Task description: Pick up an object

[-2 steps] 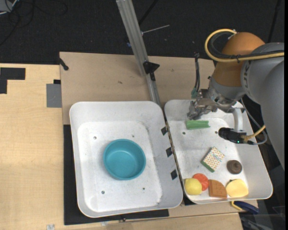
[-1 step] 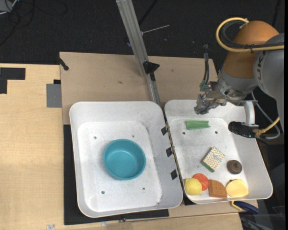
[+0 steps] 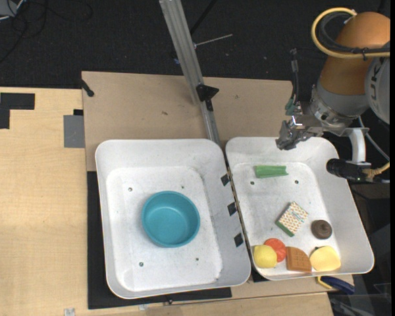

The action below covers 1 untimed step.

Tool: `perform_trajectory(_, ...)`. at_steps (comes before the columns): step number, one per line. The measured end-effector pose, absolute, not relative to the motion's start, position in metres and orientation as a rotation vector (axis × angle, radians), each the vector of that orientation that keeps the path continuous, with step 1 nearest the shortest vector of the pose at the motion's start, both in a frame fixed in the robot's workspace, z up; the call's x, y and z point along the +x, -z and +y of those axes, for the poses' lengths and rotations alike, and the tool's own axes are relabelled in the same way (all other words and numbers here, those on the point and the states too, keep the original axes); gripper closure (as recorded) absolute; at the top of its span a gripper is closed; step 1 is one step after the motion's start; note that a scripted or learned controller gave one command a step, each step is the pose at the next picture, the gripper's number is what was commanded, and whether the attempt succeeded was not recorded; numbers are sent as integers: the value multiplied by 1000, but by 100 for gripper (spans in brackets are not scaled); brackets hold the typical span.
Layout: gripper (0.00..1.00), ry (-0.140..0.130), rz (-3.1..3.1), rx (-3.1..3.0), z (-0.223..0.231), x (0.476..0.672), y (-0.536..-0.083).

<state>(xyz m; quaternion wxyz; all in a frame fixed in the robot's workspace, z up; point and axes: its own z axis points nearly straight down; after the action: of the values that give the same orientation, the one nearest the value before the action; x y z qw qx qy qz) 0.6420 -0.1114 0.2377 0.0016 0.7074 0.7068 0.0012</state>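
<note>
Hovering over the far edge of the right bin (image 3: 355, 196), the gripper (image 3: 288, 139) hangs from the grey arm with its orange band (image 3: 355, 41), and nothing sits between its fingers; whether they are apart or together, I cannot tell from here. Just below it, near the bin's far edge, lies a green block (image 3: 270, 171). A patterned card-like piece (image 3: 292, 218) rests mid-bin, a brown doughnut (image 3: 322, 229) beside it. Along the near edge sit a yellow fruit (image 3: 265, 256), a red ball (image 3: 275, 246), an orange-brown piece (image 3: 297, 259) and a lemon (image 3: 325, 259). A teal bowl (image 3: 170, 218) sits in the left bin (image 3: 118, 157).
</note>
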Motion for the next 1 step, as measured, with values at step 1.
perform_trajectory(1,100,-2,2219,2221,-112,642,-273)
